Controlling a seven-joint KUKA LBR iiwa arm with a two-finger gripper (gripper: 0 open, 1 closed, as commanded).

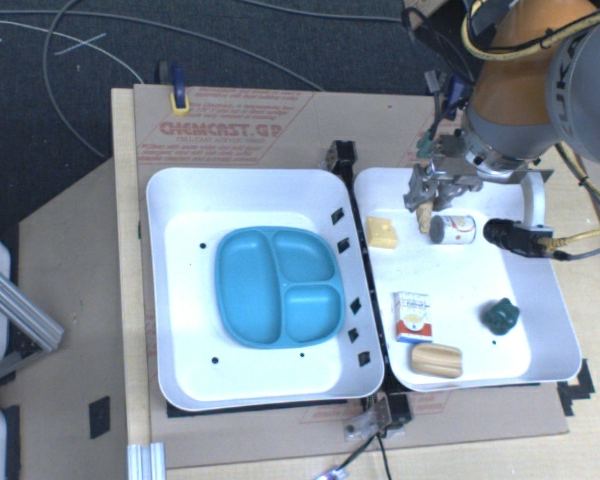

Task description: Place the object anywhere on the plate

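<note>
- A bread roll (pixel 436 360) is lying nearest, in the right bin (pixel 540 308).
- The claw (pixel 421 206) is hovering beside a small can (pixel 454 230), lying sideways.
- I cannot tell its state.
- The blue plate (pixel 278 286) is waiting leftward.

The shallow white left bin (pixel 170 268) holds the blue three-compartment plastic plate (pixel 278 285) near its middle; the shallow white right bin (pixel 550 308) lies just beside it, a black divider (pixel 355 258) between them; in the right bin, a pale yellow block (pixel 382 232) lies at the left, toward the back; a small white-and-red can (pixel 454 229) lies to its right, under the grey two-finger gripper (pixel 427 200); a small red-and-white carton (pixel 413 317) sits nearer the front, a tan bread-like roll (pixel 436 360) just before it; a dark green lump (pixel 500 316) lies well to the right.
</note>
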